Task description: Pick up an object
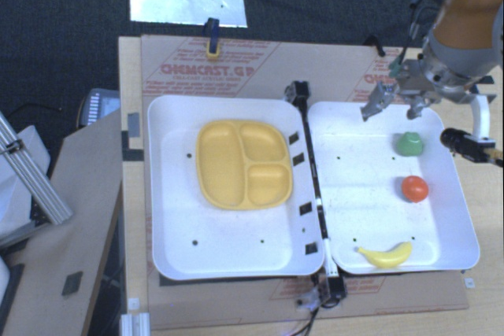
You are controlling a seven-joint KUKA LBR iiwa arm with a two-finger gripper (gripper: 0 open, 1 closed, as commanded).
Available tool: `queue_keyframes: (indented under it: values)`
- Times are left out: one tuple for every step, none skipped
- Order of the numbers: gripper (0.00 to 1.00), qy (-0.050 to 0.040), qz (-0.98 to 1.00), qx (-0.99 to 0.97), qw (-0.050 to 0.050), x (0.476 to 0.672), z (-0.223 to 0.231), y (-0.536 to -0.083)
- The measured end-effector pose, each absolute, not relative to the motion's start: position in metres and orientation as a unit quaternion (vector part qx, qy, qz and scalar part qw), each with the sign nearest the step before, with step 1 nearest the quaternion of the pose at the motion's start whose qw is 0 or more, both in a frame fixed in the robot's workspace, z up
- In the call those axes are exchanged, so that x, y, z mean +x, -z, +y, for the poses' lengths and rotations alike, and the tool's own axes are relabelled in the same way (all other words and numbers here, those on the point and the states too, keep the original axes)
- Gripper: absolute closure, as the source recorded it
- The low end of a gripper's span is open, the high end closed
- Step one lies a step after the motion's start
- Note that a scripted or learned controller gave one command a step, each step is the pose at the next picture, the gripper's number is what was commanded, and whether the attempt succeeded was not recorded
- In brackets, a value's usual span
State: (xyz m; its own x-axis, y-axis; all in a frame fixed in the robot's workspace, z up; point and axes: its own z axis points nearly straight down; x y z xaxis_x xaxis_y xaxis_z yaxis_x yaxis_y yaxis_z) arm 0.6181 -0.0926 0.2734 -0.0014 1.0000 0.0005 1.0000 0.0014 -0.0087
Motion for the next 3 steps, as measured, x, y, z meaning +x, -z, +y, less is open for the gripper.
queue_keyframes:
  values:
    - [0.0,0.0004,-0.708,-0.706,-0.001,0.62,-0.092,-0.279]
    - [0.0,-0.0005,-0.708,-0.706,0.0,0.62,-0.088,-0.237]
    - [0.0,-0.0007,-0.707,-0.707,0.001,0.62,-0.088,-0.175]
